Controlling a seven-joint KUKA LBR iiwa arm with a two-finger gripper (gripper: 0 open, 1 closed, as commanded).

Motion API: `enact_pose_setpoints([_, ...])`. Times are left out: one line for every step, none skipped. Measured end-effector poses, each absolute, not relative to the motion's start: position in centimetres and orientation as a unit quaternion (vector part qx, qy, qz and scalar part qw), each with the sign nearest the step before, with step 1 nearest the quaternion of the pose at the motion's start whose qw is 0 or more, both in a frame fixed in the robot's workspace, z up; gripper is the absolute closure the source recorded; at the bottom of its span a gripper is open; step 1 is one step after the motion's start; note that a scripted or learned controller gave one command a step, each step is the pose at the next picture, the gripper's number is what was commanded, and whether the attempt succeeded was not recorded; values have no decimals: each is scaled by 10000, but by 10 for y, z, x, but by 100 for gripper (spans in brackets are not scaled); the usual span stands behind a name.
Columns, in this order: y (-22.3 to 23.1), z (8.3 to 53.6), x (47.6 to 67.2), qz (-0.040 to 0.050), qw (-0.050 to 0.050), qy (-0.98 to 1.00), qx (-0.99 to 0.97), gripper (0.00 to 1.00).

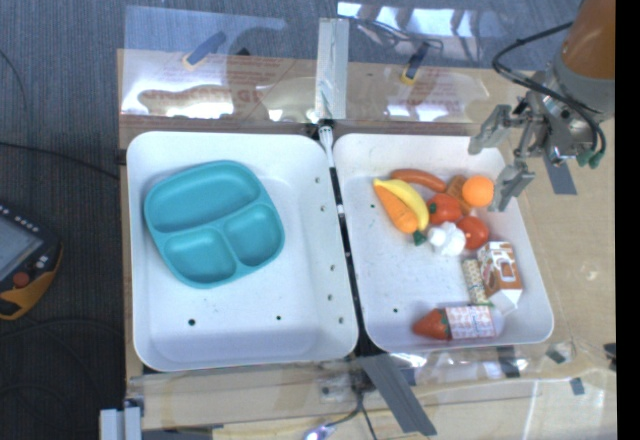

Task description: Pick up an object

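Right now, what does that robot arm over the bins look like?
The arm has an orange band above a grey wrist. A black cable loops beside it. Its end effector is grey metal, with two slim angular fingers.

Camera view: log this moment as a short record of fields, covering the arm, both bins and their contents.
arm: gripper over the right bin's far right corner, jaws open, nothing between them
left bin: teal divided tray
right bin: banana, orange ball, tomato, small carton, other small items
task status: nothing picked up
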State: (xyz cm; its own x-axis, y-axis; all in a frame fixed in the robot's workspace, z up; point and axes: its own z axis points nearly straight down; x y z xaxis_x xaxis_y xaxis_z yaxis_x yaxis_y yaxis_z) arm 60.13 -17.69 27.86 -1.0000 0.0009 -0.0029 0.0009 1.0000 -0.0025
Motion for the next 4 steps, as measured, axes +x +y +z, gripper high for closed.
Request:
enact_pose_setpoints([-157,177,641,-8,6,9999,-153,0])
enact_pose_setpoints([-124,90,637,-19,65,9999,-84,0])
enact_pose_setpoints([-99,91,595,-23,68,9993,-359,0])
enact_pose_setpoints([-94,91,577,0,91,9952,978,0])
